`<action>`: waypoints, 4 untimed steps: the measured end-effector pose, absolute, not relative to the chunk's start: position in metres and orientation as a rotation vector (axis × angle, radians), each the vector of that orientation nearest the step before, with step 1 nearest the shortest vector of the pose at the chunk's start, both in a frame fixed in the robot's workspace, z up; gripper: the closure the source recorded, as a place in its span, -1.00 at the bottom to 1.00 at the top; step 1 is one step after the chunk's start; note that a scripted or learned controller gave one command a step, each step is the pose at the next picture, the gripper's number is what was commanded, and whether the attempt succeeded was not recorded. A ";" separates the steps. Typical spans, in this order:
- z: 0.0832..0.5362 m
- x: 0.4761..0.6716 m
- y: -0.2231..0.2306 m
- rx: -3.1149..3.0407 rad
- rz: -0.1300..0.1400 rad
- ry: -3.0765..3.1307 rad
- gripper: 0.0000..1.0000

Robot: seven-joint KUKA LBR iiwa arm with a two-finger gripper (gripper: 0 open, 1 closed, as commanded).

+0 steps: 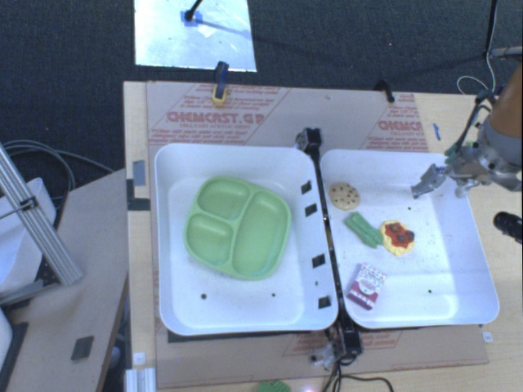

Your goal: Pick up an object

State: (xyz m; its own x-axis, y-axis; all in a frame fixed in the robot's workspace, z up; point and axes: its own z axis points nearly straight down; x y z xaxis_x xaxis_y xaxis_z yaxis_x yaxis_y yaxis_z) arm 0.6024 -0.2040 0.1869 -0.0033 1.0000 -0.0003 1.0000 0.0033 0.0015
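We see the gripper (441, 183) at the right side of the camera view, hanging over the upper right part of the right bin (470, 243), with the grey arm (502, 141) reaching in from the right edge. Its fingers (425, 184) stand spread apart, one pointing left and down toward the bin floor, the other shorter and just to its right. Nothing lies between them, and we cannot tell whether the tips touch the white floor or hang just above it.

The things that could be picked up lie in the same bin, to the left of and below the gripper. A round cookie (344, 194) sits near the bin's left wall, well apart from the fingers. Just below it lies a green pod-shaped piece (363, 229), slanting down to the right, and beside that, touching or nearly touching it, a yellow piece with a red top (398, 237). Further down, near the front of the bin, rests a small red and white packet (367, 287), tilted.

The left bin (176, 219) holds a light green divided plate (238, 228) with three compartments, lying flat near the middle. Both bins sit side by side on the surface (245, 113), which is covered with a brown sheet bearing red print. A yellow and blue clamp (220, 84) grips the far edge of that sheet.
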 end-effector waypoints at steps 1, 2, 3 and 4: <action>0.079 0.587 -0.157 2.217 -0.002 2.233 -1.00; 0.084 0.567 -0.110 2.215 0.001 2.231 -1.00; 0.084 0.493 -0.162 2.227 -0.003 2.219 -1.00; 0.085 0.542 -0.139 2.210 0.005 2.227 -1.00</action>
State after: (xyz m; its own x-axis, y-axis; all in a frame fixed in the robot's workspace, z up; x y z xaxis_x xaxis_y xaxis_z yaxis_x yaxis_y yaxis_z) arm 0.5424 -0.1395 0.0848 -0.0075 1.0000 -0.0009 1.0000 0.0075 0.0052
